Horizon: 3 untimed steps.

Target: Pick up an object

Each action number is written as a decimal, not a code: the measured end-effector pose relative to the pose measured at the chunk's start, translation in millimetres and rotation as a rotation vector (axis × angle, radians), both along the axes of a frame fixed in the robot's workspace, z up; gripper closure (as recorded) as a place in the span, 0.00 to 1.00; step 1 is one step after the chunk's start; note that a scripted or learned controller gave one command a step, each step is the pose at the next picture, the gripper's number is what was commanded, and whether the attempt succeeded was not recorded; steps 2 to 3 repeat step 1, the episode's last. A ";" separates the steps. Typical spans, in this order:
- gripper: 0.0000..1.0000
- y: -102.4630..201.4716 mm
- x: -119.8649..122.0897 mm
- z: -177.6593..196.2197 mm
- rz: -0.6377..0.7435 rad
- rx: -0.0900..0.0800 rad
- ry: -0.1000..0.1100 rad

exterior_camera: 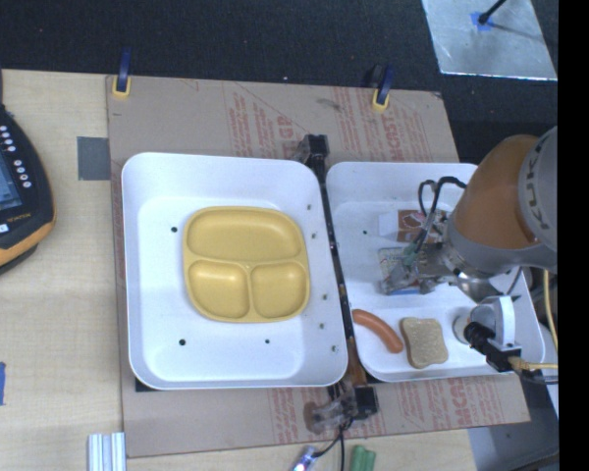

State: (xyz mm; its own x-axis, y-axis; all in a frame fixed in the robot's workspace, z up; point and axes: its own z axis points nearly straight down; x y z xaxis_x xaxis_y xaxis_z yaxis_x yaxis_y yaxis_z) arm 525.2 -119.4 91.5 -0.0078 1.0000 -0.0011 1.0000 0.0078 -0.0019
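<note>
We see two white bins side by side on a cardboard sheet (226,116), and we take the sausage (377,330) as our marker. It lies in the right bin (373,194), at that bin's near-left part, slanted, with one end close to the wall shared with the other bin.

Just right of the sausage, almost touching it, a slice of brown bread (424,341) lies flat on the same bin floor. Above the sausage, further into the bin, sits a small grey-green object (391,271) that we cannot name for certain. Beyond that, further still from the sausage, is a small brown piece (409,226).

The gripper (417,263) hangs low up and to the right of the sausage, right at the grey-green object. The grey arm (501,214) with its orange band covers the bin's right part behind it. We cannot tell whether the gripper is released or clenched, nor whether it has anything in its grasp.

Left of the sausage, across the shared wall, the left bin (157,341) holds one thing: a yellow divided plate (245,263) with three compartments, lying in the middle of the floor, apart from all walls. All three compartments look bare.

Far left of the sausage, off the cardboard, an orange-and-black teach pendant (5,199) rests on the wooden bench.
</note>
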 end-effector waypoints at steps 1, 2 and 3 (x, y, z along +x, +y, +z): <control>1.00 94.2 60.3 100.7 -0.004 0.003 0.000; 1.00 94.2 60.3 100.7 -0.004 0.003 0.000; 1.00 94.2 60.3 100.7 -0.004 0.003 0.000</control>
